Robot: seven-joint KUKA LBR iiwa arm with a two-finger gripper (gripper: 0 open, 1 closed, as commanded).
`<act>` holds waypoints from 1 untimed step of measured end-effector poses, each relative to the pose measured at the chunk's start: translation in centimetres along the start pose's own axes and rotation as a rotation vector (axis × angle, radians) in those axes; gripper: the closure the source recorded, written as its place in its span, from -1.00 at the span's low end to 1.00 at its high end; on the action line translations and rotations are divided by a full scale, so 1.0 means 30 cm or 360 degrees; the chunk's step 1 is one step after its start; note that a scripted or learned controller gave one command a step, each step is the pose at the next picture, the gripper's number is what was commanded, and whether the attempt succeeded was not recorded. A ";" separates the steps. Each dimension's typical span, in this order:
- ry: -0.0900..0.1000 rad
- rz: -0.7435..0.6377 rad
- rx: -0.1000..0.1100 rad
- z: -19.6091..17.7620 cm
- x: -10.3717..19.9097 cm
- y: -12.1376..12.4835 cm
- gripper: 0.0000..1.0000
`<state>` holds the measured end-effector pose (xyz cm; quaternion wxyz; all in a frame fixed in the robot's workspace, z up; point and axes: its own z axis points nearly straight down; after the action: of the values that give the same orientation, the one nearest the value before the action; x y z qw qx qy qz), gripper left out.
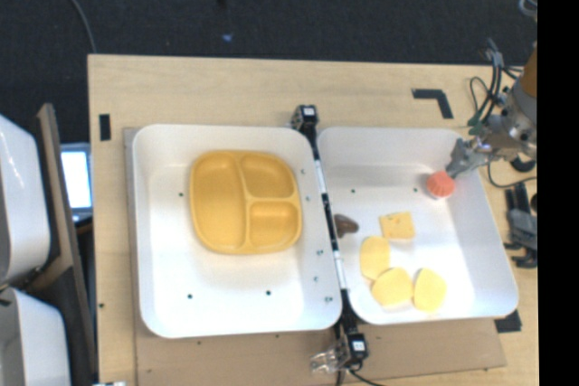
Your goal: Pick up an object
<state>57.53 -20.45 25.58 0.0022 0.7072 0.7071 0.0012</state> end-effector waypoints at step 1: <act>0.0003 -0.0006 0.0005 -0.013 0.139 0.073 1.00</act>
<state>59.72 -16.29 25.97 0.0004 0.7059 0.7084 0.0006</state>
